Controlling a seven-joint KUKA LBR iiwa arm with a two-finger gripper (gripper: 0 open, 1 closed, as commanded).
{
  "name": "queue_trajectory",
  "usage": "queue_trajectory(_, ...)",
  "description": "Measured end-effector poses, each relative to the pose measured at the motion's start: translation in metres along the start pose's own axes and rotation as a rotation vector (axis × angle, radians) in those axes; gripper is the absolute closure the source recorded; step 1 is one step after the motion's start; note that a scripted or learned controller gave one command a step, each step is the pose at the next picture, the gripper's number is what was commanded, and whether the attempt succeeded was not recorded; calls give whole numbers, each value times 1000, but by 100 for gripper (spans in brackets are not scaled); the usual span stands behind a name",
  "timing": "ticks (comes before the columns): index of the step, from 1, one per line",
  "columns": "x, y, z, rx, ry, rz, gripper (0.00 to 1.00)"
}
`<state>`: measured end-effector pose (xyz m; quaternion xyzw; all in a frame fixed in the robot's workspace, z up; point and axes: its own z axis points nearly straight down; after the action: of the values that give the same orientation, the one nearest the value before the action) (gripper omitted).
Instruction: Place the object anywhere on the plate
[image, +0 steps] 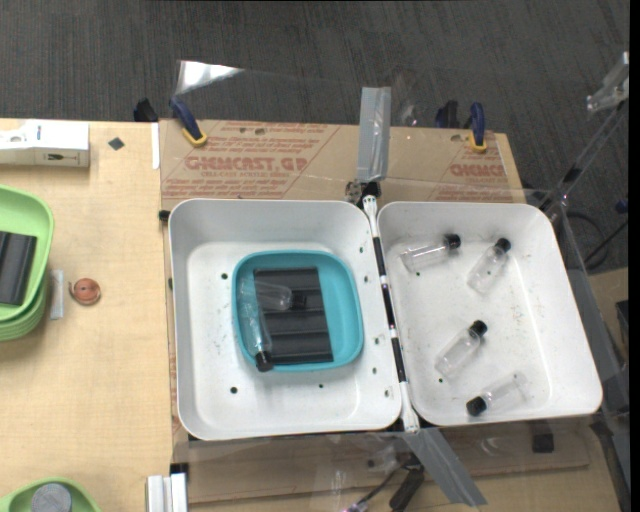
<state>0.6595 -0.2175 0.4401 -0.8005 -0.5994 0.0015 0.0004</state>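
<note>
Lying along the near-left edge of the square teal plate in the left white bin, the clear, black-capped plastic vial seems settled but, being round and smooth, could roll off if nudged; the gripper's state I cannot tell.

Green tray and green lid cut by left and bottom edges; plate-borne vial clear, indistinct.
</note>
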Motion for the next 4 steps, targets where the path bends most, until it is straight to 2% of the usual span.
queue_trajectory(4,1,-1,0,0,1,494,0)
